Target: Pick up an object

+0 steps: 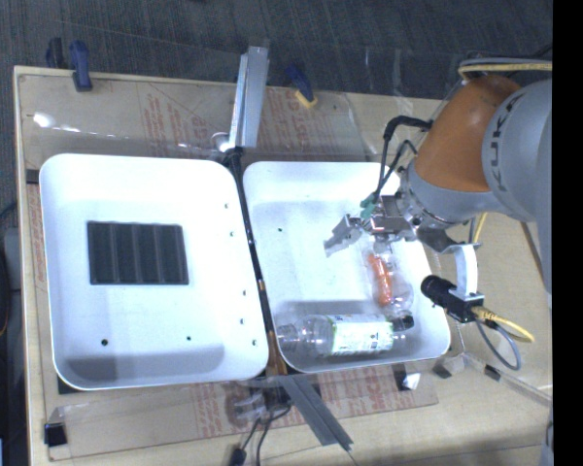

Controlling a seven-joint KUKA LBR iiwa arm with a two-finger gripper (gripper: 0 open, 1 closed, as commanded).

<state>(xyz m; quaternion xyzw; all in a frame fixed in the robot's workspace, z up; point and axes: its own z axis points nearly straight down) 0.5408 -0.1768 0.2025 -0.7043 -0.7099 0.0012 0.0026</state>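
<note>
White plastic makes up both shallow bins on the tabletop (39, 115). The left bin (68, 212) holds a dark ribbed rectangular pad (137, 252), lying flat a little left of the bin's middle and well apart from every wall. The right bin (291, 221) holds two things. A clear plastic bottle (342, 336) with a pale label lies on its side along the bin's near wall, its dark cap end pointing to the right. A slim clear packet with orange contents (384, 278) hangs or stands lengthwise in the right part of the bin, its lower end close to the bottle's cap end; whether they touch cannot be told.

The pincer (381, 231) is over the right bin, directly at the upper end of the orange packet, beneath the arm's orange band (462, 139). Whether it is spread or closed on the packet cannot be told, as wrist and cables cover that spot. A pale grey tab (342, 233) juts left from the wrist.

A metal bar (248, 95) stands between the bins at the far edge.
</note>
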